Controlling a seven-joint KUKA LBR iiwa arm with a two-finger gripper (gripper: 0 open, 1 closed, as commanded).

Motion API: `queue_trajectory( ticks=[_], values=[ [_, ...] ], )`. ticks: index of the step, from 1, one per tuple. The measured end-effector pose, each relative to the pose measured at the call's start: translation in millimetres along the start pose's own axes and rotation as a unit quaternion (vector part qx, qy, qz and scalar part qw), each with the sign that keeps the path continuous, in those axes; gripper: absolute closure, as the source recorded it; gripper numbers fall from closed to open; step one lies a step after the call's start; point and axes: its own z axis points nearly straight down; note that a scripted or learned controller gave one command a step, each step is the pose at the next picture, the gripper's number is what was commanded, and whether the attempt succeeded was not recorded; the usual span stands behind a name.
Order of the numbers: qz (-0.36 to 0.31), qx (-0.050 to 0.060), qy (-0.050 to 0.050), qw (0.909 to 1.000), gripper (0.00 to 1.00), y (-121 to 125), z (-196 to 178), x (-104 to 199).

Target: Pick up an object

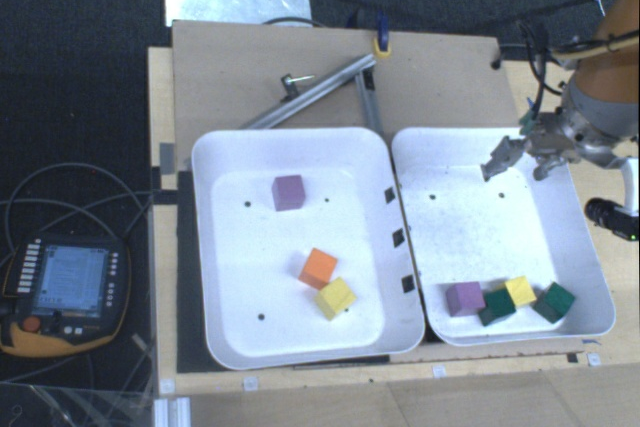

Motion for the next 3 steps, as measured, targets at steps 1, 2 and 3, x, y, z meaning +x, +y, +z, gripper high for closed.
queue_trajectory(
  ticks=[1, 2, 3],
  values=[
    [0.0, 0.0, 0.0, 1.0, 0.0, 0.0, -0.1, 0.0],
    [0.002, 0.002, 0.0, 1.0, 0.0, -8.7, 47.2, -2.3],
    [0.001, 0.002, 0.0, 1.0, 0.0, -14.9, 91.4, 1.1]
  ],
)
